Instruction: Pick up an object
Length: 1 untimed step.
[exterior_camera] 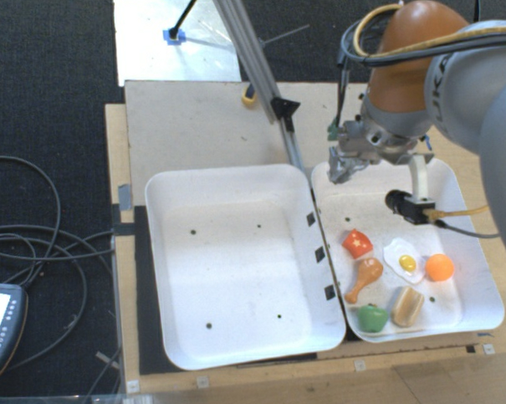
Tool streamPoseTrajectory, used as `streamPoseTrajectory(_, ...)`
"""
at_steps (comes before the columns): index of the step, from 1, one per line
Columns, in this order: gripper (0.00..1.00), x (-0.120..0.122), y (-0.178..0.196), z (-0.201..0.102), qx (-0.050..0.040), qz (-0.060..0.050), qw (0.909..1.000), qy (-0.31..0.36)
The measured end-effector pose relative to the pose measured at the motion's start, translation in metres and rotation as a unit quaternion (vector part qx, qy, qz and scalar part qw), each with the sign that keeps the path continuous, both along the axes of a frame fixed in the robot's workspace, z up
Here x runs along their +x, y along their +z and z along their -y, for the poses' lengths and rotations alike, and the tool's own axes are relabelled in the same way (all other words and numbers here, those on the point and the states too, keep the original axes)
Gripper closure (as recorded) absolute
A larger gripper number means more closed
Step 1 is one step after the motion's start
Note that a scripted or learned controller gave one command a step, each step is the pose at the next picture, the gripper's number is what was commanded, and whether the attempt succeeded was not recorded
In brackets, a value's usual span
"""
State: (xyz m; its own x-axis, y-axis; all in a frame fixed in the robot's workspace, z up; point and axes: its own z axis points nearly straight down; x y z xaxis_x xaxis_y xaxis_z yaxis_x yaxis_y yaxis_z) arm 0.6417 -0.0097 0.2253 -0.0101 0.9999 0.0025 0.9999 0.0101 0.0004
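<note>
Arm (448,71) bent over right bin (479,308) far edge; end effector (342,170) grip state unclear.

The arm (474,78) has smooth grey rounded casings, a glossy orange band (409,44) above the wrist, yellow and black cables looped over that band, a metallic grey gripper (342,170) assembly, and a white bracket carrying a black module trailing an orange-yellow cable.
</note>
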Motion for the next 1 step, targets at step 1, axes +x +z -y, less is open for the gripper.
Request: streamPoseTrajectory(1, 1.0, -0.0046, -0.0049, -0.0461, 0.0, 0.0, 1.0, 0.0)
